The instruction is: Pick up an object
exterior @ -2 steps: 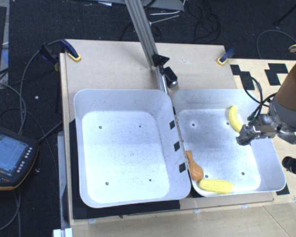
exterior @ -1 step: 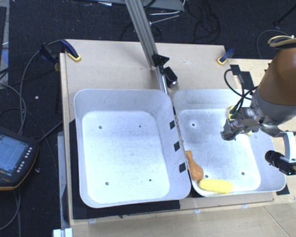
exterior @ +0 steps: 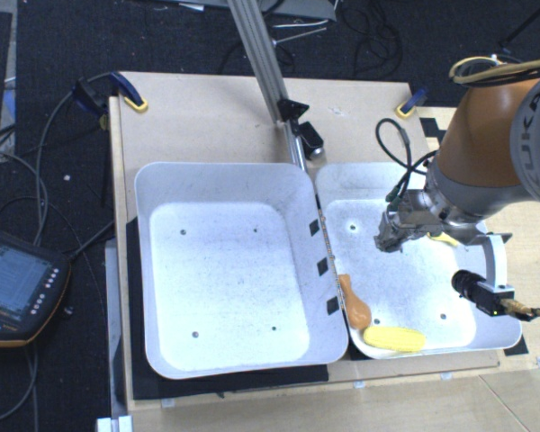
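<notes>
Two candidates lie in the right bin (exterior: 486, 336), both down at its near edge: a wooden spoon (exterior: 353, 304) lying along the left wall, bowl end toward the front, and a yellow banana-like object (exterior: 396, 338) resting just beside the spoon's bowl, close enough that they may be touching. The arm (exterior: 490, 151) reaches over that same bin, and the pincer (exterior: 391, 237) hangs above the bin's middle, well apart from both pieces, with nothing visible in it; whether it is apart or together, I cannot tell from this slanted look down. Now the judgement call. The spoon looks stiff, light and thin, so it would sit low on the floor and hug the wall, leaving little room on one side; taking it across the slim handle seems the better bet than the rounded bowl. The yellow piece looks plumper and likely plastic or foam, light, maybe a touch slick; across its middle, the narrow way, looks the surest hold. The left bin (exterior: 162, 187) offers no target.
</notes>
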`<state>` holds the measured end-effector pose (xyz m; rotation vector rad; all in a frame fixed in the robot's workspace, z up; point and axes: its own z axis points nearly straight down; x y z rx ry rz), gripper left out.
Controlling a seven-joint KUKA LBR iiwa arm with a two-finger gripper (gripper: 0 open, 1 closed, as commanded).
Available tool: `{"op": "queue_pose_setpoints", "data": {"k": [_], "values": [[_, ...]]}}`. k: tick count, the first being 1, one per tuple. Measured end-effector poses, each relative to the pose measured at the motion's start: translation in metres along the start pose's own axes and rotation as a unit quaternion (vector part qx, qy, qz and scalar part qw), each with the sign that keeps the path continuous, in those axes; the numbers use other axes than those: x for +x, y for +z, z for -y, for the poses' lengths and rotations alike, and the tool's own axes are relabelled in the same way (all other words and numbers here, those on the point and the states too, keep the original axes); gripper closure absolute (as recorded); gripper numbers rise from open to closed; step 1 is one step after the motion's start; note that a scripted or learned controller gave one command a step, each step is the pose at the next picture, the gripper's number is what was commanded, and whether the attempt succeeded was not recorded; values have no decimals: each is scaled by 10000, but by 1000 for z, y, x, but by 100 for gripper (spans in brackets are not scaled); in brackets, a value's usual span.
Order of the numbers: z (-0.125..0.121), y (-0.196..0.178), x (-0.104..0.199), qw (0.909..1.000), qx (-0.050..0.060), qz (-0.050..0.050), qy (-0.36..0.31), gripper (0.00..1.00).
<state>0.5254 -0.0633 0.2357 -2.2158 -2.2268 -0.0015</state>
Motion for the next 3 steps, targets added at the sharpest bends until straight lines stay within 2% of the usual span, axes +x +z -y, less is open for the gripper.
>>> {"op": "queue_pose_setpoints", "data": {"k": [2,3], "values": [[-26,-8,101,10000,3,2,6,100],[-26,-14,153,10000,2,1,3,100]]}}
